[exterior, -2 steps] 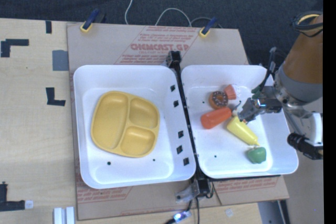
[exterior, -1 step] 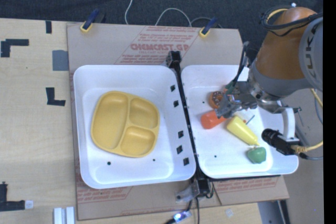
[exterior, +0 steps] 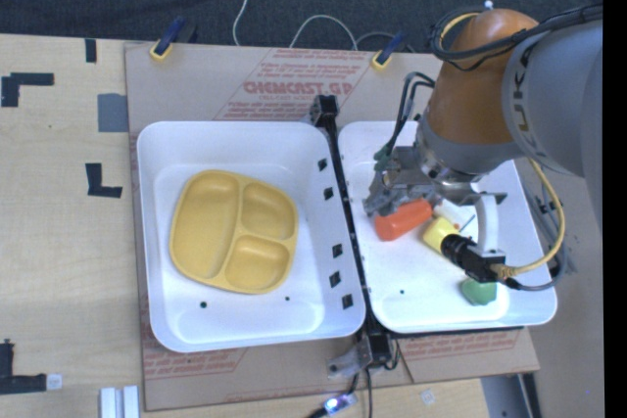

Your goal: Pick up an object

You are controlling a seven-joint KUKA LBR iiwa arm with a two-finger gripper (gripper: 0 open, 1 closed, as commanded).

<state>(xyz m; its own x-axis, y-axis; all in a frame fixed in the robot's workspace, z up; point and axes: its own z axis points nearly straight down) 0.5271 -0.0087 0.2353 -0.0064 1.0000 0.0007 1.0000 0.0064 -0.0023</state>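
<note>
The arm's pincer (exterior: 397, 196), its grip state impossible to tell, hangs over the right white bin (exterior: 519, 308), touching the orange cylindrical block (exterior: 403, 221) lying lengthwise toward the bin's right edge.

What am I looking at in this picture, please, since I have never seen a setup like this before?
This is one camera fixed above a bench, looking down at a slant. The big grey and orange shape is a robot arm reaching in from the right. At its end sits a gripper, a two-finger hand for picking things up. Two shallow white bins lie side by side. The left bin holds a yellow tray with compartments. The right bin holds an orange piece, a yellow piece and a green piece. The gripper is low in the right bin, just above the orange piece. I cannot tell whether it holds anything.
</note>
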